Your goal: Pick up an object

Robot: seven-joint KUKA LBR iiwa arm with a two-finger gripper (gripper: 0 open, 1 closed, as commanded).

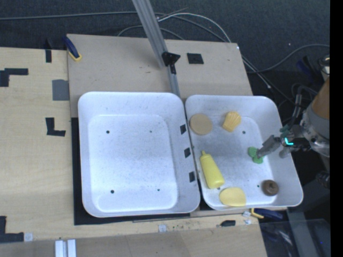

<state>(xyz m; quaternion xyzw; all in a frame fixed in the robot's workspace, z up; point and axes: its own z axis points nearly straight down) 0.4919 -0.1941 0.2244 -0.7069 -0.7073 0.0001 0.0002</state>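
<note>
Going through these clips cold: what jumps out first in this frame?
The cluster of small things in the right-hand white bin: a yellow squeeze bottle, a tan round disc, a yellow ridged piece, a pale yellow oval, a small brown ring. The gripper sits at a small green object near that bin's right wall.

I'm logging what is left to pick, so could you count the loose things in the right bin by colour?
Yellow: 3, the mustard bottle, the corn-like piece and the lemon-like piece
Tan: 1, the round disc
Brown: 1, the small round piece
Green: 1, the small piece by the tool
Total: 6
</note>
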